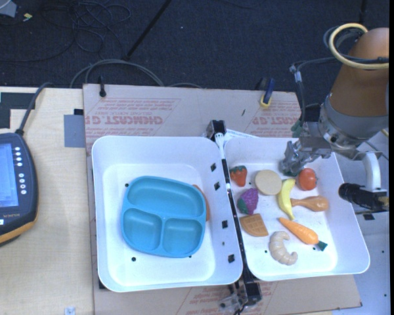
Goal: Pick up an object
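Teach pendant [5,182] at nine o'clock, cut off by the frame edge. Left bin [108,195]: blue divided plate [163,215], an orange item half hidden behind its rim. Right bin [351,241]: strawberry [238,174], purple grapes [248,200], bread wedge [255,225], beige disc [268,182], shrimp [282,248], banana [286,198], carrot [301,231], drumstick [310,204], tomato [307,178]. Gripper [294,163] at two o'clock, just beside the tomato; finger state cannot be told, nothing seen grasped.

Both white bins [118,151] look like smooth, glossy plastic; the blue tray [163,215] matt plastic; the sheet beneath [151,113] printed brown cardboard.
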You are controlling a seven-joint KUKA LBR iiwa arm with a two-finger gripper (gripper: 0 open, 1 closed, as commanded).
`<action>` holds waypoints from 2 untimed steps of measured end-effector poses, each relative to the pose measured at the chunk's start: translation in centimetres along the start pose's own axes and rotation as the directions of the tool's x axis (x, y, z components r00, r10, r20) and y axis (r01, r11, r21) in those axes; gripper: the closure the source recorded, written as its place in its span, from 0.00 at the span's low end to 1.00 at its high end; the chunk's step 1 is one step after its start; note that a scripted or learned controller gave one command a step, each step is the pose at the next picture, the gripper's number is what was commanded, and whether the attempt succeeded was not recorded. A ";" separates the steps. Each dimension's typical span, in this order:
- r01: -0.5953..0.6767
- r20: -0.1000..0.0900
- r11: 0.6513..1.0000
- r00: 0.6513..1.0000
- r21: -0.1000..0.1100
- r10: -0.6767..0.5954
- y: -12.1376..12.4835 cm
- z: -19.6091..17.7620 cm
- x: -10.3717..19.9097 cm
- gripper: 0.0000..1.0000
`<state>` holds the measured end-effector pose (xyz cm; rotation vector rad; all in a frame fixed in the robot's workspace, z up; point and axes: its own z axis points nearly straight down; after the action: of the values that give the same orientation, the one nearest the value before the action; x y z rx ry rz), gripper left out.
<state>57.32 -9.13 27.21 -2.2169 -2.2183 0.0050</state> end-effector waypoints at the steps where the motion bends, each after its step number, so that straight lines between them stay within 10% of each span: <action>1: 0.009 -0.002 1.000 1.000 -0.014 -0.009 -5.9 -10.4 8.4 1.00; 2: 0.012 -0.004 1.000 1.000 -0.021 -0.012 -9.0 -26.7 18.4 1.00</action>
<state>48.51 9.23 54.01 -2.2114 -2.2405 -0.0236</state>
